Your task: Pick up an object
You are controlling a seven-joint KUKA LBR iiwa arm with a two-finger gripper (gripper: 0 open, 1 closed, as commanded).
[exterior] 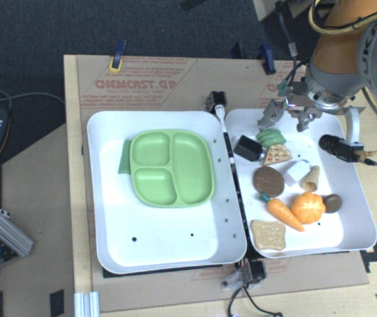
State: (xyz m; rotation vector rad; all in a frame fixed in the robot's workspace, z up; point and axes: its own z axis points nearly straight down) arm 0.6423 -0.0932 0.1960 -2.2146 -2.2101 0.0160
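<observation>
The grey arm with its orange band (pixel 353 12) hangs over the far end of the right-hand shallow white bin (pixel 360 216), and its two-finger gripper (pixel 288 114) has both dark fingers (pixel 269 115) spread wide apart with nothing between them. Well off to the side of the fingers, the left-hand white bin (pixel 109 230) bears a pale green plastic divided plate (pixel 172 167), too broad and flat to be a likely pick. The small toy foods lie in a cluster just below and beyond the open fingers. Nearest of all is a small green ruffled piece (pixel 271 137), lying just under the fingertip, with a tan waffle-patterned wedge (pixel 278 154) touching its near edge and a black block (pixel 247 148) just beside it. I judge the green piece the likeliest target: it looks soft-edged, low and lumpy, so the descent should be centred over its middle, with the fingers straddling its narrow width and kept off the wedge and the black block. Farther from the fingers lie a brown round disc (pixel 268 181), an orange fruit (pixel 308 208) touching an orange carrot (pixel 284 214), a slice of tan bread (pixel 268 234) and a small cream cone (pixel 311 177).
</observation>
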